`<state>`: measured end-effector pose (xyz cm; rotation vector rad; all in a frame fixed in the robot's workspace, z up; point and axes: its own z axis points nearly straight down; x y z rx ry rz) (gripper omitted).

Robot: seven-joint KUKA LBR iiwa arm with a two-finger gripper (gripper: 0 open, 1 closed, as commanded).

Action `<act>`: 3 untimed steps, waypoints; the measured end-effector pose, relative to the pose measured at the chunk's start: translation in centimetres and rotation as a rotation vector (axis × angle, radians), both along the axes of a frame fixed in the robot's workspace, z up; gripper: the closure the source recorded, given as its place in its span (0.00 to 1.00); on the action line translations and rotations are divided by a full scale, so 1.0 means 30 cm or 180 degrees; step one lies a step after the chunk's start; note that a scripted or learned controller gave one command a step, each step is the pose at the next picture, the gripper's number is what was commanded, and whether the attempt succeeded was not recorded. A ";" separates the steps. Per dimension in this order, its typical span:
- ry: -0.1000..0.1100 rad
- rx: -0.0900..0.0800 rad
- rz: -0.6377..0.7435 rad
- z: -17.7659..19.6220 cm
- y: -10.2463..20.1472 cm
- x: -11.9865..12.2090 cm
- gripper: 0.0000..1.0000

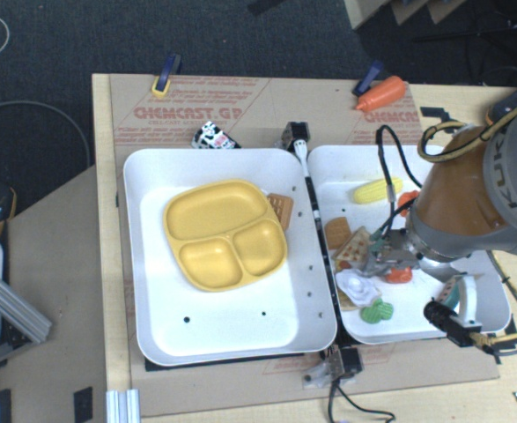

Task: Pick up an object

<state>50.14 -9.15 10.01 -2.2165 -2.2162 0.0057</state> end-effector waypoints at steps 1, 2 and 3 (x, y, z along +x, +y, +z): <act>-0.0015 -0.0004 -0.0003 -0.054 0.002 -0.001 0.00; -0.0026 -0.0007 -0.0007 -0.017 0.002 0.001 1.00; -0.0047 -0.0016 0.0002 0.190 -0.014 -0.004 1.00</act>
